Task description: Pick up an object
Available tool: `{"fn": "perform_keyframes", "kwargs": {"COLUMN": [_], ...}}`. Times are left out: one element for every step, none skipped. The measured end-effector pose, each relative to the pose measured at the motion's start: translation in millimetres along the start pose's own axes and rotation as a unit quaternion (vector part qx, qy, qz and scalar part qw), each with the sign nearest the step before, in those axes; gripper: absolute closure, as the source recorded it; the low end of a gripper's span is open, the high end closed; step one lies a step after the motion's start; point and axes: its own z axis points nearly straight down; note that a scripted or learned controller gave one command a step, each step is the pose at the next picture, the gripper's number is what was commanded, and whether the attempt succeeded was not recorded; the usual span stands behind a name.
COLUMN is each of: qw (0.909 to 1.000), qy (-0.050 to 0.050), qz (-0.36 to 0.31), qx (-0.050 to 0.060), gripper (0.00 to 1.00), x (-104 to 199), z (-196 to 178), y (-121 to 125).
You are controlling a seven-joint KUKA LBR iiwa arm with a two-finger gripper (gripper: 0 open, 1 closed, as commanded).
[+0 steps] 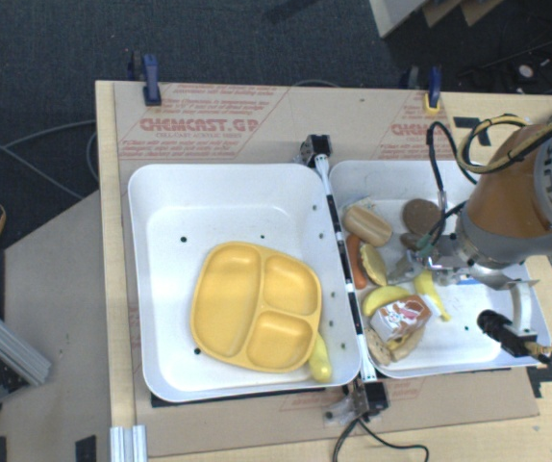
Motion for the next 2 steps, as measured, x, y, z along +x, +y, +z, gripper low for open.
{"fn": "perform_keyframes", "kwargs": {"qw": [1.0000,1.0000], "qy": [-0.001,-0.001], "qz": [0.000,-0.005], "qx": [-0.003,-0.007], "gripper": [1.00,1.00], "x": [-0.7,98.2], "z": [-10.2,-105.3], "y": [2.3,14.1]}}
